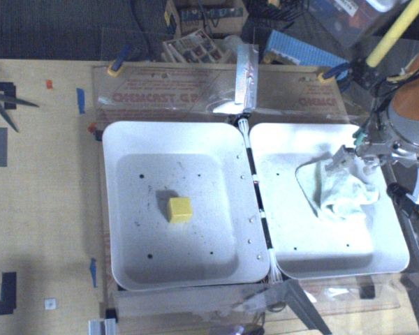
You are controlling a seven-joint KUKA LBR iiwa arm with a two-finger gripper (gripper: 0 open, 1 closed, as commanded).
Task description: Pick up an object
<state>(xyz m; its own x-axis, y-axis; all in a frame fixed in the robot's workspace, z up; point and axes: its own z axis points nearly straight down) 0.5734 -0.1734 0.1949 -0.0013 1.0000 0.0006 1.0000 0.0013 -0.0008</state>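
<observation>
A small yellow cube (pixel 180 209) lies near the middle of the left bin (pixel 126 152). A crumpled white cloth (pixel 341 189) sits in the right half of the right bin (pixel 286 250). My gripper (pixel 355 153) reaches in from the right and hovers low over the cloth's upper edge, where a tip of the cloth rises toward it. Whether it touches the cloth is too blurred to tell. The grey wrist and orange band (pixel 408 103) are at the right edge.
A ridge (pixel 255 194) where the two bin rims meet runs down the middle. Behind the bins lie a clear plastic sheet (pixel 216 93), cables and boxes. A yellow pole (pixel 398 23) slants at the upper right.
</observation>
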